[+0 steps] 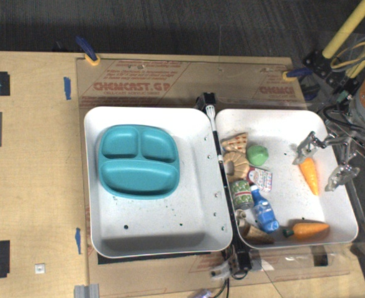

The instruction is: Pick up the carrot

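Two orange carrots lie in the right bin (282, 120). One carrot (310, 174) lies near the bin's right side, pointing toward the front. The other carrot (309, 230), with a dark green stem, lies along the front wall. My gripper (322, 162) hangs over the right side of this bin, open, its fingers spread wide. The left fingertip (305, 146) is just above the top end of the first carrot, and the right fingertip (339, 177) is to that carrot's right. The carrot lies beside the left finger and is not pinched.
Down the right bin's left side lie a green ball (257, 154), a waffle-like piece (234, 143), a small can (242, 192) and a blue bottle (264, 214). The left bin (189, 216) holds a teal divided plate (139, 161). Cables and a yellow pole (354, 18) are at the far right.
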You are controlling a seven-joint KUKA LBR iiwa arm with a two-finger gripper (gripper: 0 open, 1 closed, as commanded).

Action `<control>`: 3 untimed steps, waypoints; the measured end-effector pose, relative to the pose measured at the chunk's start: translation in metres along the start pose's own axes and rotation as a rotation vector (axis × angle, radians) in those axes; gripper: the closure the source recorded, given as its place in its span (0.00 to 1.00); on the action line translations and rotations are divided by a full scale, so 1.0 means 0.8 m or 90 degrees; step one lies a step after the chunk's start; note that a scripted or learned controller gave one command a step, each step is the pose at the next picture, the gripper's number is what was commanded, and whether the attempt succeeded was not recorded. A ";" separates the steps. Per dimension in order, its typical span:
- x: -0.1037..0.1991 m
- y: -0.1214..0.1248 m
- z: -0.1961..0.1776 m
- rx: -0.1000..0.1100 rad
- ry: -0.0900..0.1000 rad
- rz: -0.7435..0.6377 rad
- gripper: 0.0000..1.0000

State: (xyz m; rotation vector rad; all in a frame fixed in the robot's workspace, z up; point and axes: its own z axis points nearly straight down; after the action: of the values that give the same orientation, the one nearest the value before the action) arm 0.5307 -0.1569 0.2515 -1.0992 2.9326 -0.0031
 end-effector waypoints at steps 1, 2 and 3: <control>0.006 -0.053 0.154 -0.008 0.005 0.050 0.00; 0.013 -0.089 0.196 -0.001 0.001 0.014 0.00; 0.010 -0.090 0.181 0.002 -0.005 0.015 1.00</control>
State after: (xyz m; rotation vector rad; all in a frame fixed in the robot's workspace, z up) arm 0.5737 -0.2160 0.1070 -1.0615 2.9380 -0.0043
